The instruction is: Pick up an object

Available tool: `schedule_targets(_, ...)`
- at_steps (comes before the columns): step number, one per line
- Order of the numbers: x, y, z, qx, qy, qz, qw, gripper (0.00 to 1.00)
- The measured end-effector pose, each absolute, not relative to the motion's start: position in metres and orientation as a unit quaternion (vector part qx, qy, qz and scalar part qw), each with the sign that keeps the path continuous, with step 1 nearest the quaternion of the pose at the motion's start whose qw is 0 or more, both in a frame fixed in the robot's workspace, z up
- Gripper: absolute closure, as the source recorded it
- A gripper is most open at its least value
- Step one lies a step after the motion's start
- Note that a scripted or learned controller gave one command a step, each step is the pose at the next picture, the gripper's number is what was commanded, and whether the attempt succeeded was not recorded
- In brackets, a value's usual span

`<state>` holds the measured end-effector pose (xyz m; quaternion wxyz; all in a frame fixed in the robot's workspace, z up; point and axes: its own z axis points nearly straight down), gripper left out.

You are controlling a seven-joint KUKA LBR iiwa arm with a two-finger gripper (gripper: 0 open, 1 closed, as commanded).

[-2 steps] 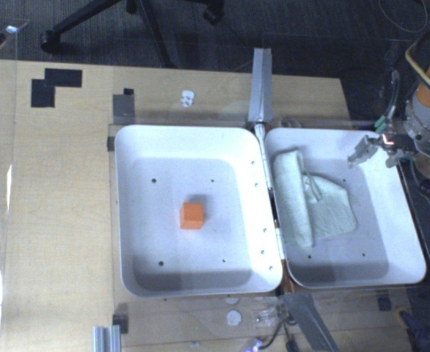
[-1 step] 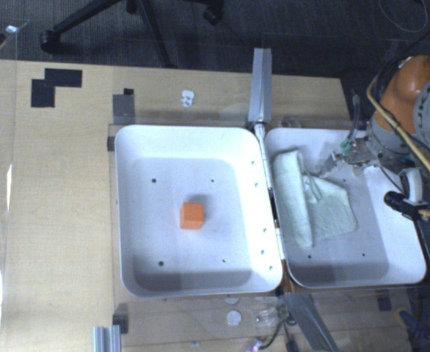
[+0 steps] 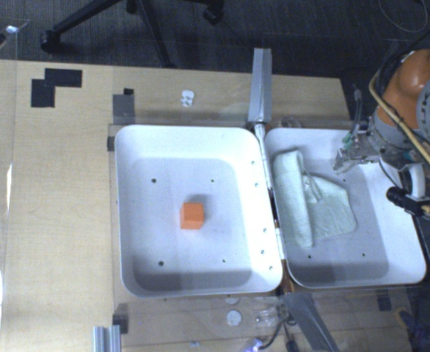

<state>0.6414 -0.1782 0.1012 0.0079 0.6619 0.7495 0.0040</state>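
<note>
From above, a small orange cube (image 3: 192, 215) sits flat on the floor of the left bin (image 3: 138, 152), near its middle, apart from every wall. A pale folded towel (image 3: 307, 200), rolled thick along its left edge, lies in the right bin (image 3: 398, 270), just right of the divider between the bins. The arm (image 3: 420, 86) reaches in over the right bin's far right corner, its gripper (image 3: 349, 155) hanging above the floor beyond the towel's upper right corner, well away from the cube. Whether the pincer is parted or closed cannot be told.
</note>
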Motion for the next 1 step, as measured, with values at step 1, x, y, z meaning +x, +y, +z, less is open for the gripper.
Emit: schedule_targets(1,0.6706,-0.1537,0.2033,0.678,0.735,0.0016,0.003,1.00)
